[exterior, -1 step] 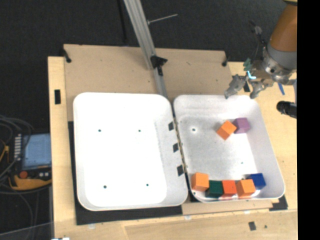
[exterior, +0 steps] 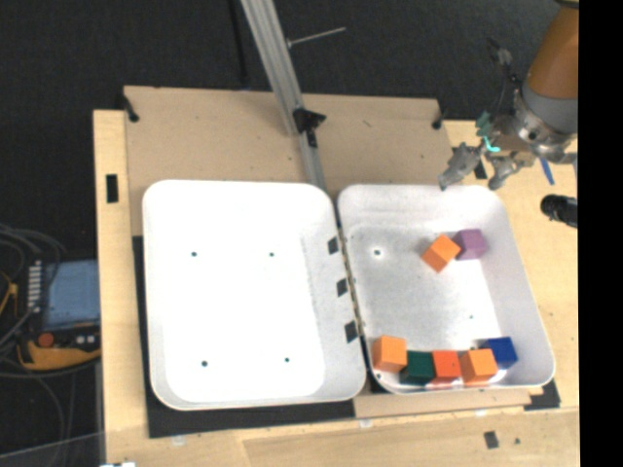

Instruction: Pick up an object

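Gripper [exterior: 474,166] hovers over right bin's [exterior: 516,261] far right corner, fingers spread, holding nothing. Nearest target: orange cube [exterior: 442,252] touching purple cube [exterior: 471,243], mid-bin, toward the near-left of gripper.

You have an orange block [exterior: 441,252] touching a purple block [exterior: 471,243] mid-bin, and orange [exterior: 390,352], green [exterior: 420,366], orange [exterior: 446,364], orange [exterior: 478,364] and blue [exterior: 501,350] cubes along the near wall.

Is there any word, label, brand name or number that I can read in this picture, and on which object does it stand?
No readable text.
Coloured cubes in the right white bin: plain faces, for example the purple cube.
Blue device with cables beside the bench: any marking is too blurred to read.
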Action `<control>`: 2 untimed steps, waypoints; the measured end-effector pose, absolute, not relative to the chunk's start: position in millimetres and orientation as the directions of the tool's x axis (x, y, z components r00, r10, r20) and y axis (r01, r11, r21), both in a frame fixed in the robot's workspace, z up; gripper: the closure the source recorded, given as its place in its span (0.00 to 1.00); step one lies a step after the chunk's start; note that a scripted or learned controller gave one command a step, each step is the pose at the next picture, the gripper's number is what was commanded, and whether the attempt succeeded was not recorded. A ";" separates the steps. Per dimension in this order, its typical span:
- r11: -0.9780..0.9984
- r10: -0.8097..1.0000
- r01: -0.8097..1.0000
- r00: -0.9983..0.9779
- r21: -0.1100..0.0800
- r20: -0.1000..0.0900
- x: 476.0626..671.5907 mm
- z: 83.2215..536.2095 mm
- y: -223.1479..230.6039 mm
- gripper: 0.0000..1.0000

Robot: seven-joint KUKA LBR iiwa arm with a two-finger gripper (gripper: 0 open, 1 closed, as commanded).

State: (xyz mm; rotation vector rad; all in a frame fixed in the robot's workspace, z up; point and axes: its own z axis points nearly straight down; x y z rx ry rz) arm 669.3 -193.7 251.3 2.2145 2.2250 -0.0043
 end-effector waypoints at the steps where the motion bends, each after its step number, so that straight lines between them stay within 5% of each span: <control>1: 0.005 1.000 1.000 -0.005 -0.004 -0.002 677.3 198.5 -200.1 0.00; 2: 0.006 1.000 1.000 -0.006 -0.003 -0.002 674.6 153.3 -194.2 0.00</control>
